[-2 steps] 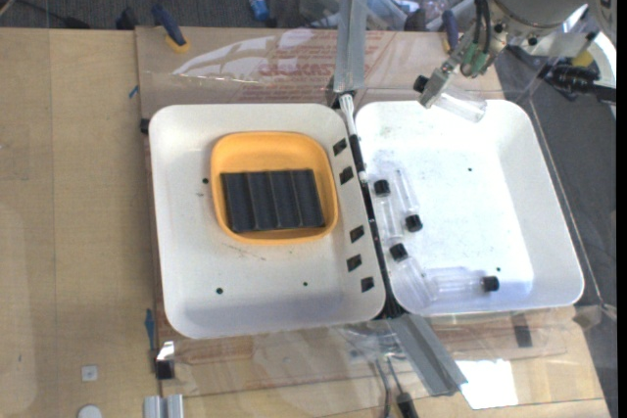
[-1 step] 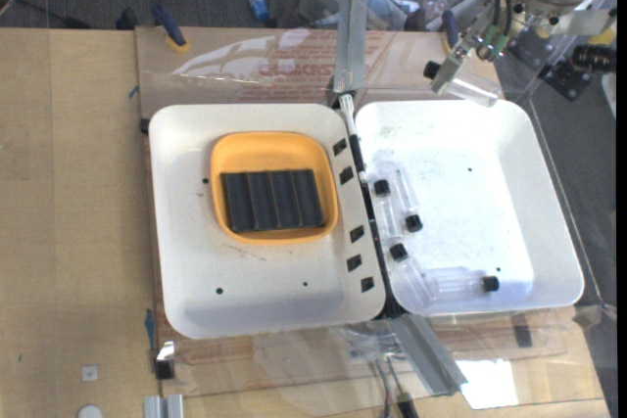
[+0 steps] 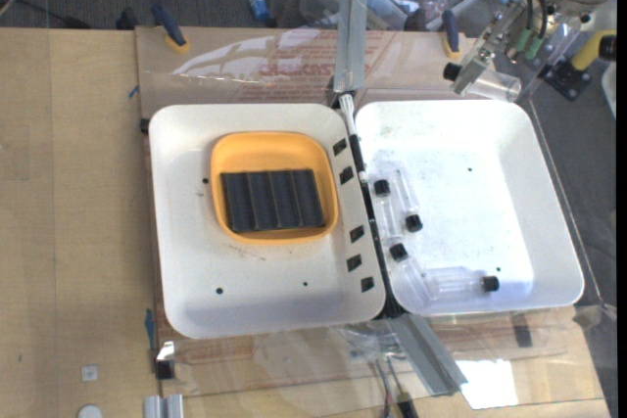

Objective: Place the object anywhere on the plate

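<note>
Above right bin's [image 3: 549, 210] far edge: claw [image 3: 487, 73] gripping clear object [image 3: 490, 85].

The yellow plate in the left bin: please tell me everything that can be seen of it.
The yellow plate is a shallow dish, roughly square with rounded corners and a raised rim, and looks like plastic. It lies flat in the left bin, nearer the bin's far side. On it rests a dark grey ribbed block, a rectangle with parallel grooves, covering most of the plate's floor and reaching its near rim. The plate touches only the block and the bin floor.
</note>
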`<action>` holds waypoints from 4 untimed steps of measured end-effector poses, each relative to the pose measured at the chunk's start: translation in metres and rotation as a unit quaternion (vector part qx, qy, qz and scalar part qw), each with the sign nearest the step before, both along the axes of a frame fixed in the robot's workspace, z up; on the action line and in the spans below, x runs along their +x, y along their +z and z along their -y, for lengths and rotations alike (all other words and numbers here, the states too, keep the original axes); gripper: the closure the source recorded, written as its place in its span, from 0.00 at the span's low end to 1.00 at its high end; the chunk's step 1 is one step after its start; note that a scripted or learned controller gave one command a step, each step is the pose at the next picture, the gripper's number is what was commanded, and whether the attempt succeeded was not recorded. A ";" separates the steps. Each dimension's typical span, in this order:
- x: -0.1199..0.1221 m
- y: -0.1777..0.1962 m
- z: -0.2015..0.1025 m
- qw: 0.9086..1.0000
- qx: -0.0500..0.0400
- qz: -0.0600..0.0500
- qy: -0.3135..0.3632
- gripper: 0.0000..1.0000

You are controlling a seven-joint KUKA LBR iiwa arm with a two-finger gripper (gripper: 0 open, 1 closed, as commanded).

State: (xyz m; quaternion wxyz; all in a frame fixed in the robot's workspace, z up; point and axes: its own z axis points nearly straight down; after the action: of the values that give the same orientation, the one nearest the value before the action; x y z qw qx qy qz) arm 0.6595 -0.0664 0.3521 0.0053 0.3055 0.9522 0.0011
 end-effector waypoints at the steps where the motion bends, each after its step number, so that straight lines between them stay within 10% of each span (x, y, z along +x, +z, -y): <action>1: -0.002 0.031 0.086 1.000 -0.001 0.000 0.025 1.00; 2: -0.008 0.087 0.126 0.994 -0.002 0.000 0.106 1.00; 3: -0.007 0.086 0.157 0.966 -0.004 0.000 0.259 1.00; 4: 0.004 0.086 0.155 0.901 -0.005 0.001 0.434 1.00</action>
State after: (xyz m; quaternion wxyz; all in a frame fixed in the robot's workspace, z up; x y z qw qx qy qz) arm 0.6638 -0.2214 0.4382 0.0065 -0.1383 0.9904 -0.0017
